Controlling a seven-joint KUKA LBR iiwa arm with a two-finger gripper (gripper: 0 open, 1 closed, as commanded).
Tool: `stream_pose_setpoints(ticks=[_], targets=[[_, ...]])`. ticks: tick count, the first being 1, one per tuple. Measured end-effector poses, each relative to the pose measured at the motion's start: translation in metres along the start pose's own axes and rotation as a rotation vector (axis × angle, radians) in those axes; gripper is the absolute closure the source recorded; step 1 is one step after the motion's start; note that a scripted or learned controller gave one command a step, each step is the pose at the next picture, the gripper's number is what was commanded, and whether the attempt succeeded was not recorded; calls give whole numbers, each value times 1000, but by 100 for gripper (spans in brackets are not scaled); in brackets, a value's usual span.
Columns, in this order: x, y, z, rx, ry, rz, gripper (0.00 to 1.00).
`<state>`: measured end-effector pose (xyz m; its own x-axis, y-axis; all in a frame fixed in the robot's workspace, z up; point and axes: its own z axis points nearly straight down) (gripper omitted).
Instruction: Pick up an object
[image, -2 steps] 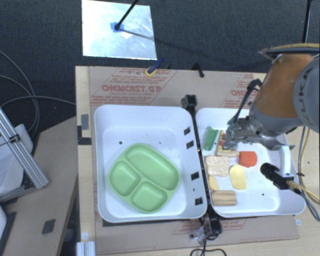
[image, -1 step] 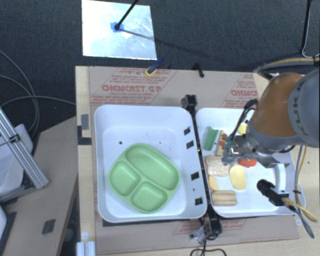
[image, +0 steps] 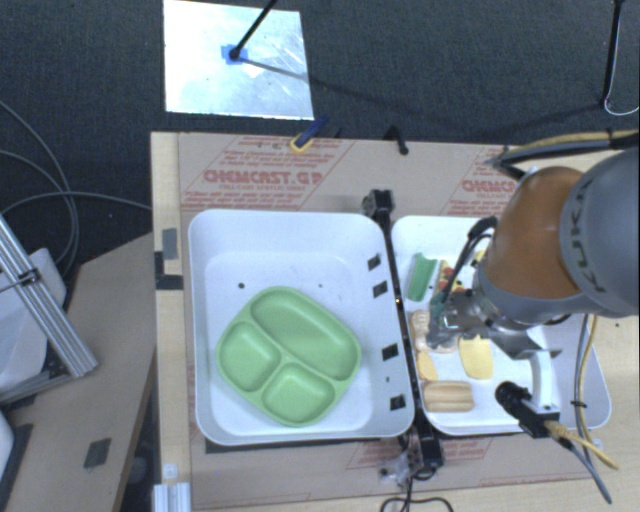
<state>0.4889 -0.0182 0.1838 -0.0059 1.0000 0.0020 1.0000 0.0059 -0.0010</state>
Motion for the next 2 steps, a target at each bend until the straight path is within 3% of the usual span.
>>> stream_pose_setpoints(ticks=[1, 2], targets=[[-58, -3, -1, -3, -4, 10, 100], [0, 9, 0, -3, 0, -4, 100]])
